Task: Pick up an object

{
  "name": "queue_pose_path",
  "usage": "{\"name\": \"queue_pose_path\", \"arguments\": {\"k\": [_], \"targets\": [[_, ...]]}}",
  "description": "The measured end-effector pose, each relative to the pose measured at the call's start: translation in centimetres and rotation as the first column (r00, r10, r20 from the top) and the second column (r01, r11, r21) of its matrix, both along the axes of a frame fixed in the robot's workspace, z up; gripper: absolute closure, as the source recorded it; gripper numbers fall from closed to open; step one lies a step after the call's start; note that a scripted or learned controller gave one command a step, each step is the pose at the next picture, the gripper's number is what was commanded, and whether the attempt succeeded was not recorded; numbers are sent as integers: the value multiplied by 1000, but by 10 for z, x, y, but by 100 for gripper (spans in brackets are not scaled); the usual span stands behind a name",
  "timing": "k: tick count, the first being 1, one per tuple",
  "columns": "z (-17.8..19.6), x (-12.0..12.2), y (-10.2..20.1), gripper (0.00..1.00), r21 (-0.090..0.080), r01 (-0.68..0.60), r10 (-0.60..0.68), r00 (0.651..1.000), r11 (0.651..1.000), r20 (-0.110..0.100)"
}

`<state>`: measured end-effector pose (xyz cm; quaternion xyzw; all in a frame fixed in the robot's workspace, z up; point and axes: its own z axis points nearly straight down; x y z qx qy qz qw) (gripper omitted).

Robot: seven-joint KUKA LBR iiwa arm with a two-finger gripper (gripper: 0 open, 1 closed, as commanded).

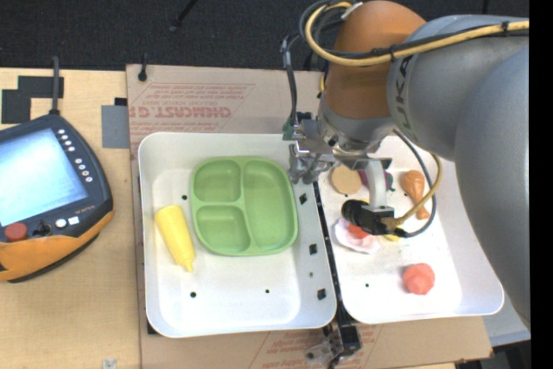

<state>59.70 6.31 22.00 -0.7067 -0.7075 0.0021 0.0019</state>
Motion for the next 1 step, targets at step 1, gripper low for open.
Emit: {"name": "queue_pose_path", "arguments": {"k": [1], "targets": [[13,1,0,100,1,0,0,1000,1000,3]]}}
